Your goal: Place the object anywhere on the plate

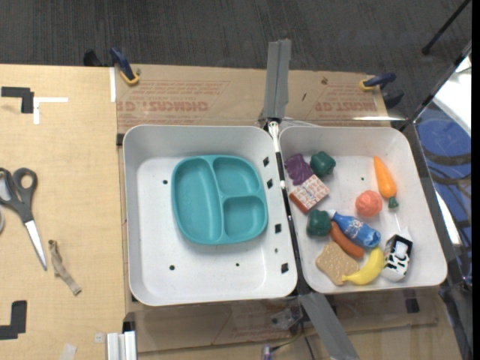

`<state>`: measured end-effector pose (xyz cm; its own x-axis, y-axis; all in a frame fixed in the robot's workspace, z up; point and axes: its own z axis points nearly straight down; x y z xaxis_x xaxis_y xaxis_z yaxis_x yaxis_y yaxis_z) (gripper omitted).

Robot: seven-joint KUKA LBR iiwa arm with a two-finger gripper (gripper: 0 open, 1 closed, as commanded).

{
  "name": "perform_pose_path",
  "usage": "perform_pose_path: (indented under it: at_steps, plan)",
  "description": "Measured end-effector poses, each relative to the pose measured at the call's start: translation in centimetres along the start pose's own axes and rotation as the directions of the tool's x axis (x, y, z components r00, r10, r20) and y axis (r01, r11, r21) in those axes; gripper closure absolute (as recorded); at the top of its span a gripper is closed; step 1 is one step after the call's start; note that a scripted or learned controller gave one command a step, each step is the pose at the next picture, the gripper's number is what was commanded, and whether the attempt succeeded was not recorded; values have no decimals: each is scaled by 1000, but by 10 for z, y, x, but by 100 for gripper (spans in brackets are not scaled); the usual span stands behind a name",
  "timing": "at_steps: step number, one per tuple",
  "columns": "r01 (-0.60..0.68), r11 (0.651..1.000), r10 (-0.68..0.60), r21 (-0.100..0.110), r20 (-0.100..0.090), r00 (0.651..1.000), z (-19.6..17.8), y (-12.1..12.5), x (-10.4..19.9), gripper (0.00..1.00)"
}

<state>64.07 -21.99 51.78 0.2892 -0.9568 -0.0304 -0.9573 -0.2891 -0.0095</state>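
Scissors (22, 201) lie on the table (67, 141) at far left. Teal three-compartment plate (220, 199) sits in the left bin (142, 223). Right bin (420, 201) holds toy food: purple grapes (298, 168), carrot (385, 178), blue bottle (358, 229), bread slice (334, 263), banana (366, 269). Jaws' state: cannot tell, so no bearings from them.

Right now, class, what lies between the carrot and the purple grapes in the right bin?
In the camera view, a dark green toy lies between the carrot and the purple grapes, beside the grapes.
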Motion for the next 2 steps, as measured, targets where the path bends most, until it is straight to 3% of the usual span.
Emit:
perform_pose_path:
  at_steps: [2]
  plan:
    - [-6, 1000, 6, 6, 11, 1000, -15, -3, 0, 100]
